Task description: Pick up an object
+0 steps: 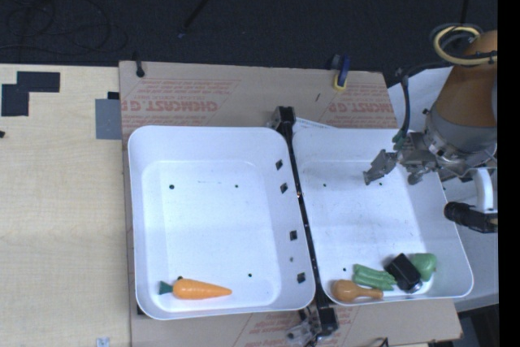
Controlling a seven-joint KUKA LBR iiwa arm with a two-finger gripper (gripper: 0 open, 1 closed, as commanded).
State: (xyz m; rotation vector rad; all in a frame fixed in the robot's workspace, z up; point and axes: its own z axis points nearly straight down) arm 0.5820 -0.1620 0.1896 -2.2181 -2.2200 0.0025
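My gripper (382,171) hangs over the right bin (455,256), up near its far right side, with my grey wrist and orange band trailing off to the right. My two fingers (375,174) point left and a little down in the view, spread slightly apart, and nothing sits between them; they touch nothing that I can see, only white bin floor beneath.

The things I could take lie well below my jaws, gathered along the near edge of the right bin. A green toy vegetable (375,277) lies with its long axis running left to right, tilted slightly. Just beneath it, touching or nearly so, an orange-tan gourd-shaped toy (355,292) lies lengthwise left to right, fat end to the left, thin neck pointing right. To their right a small black block (404,271) rests slanted against a light green piece (425,262).

Far off to my lower left, in the near left corner of the left bin (142,175), a toy carrot (199,288) lies along the near wall, green top to the left, tip pointing right.
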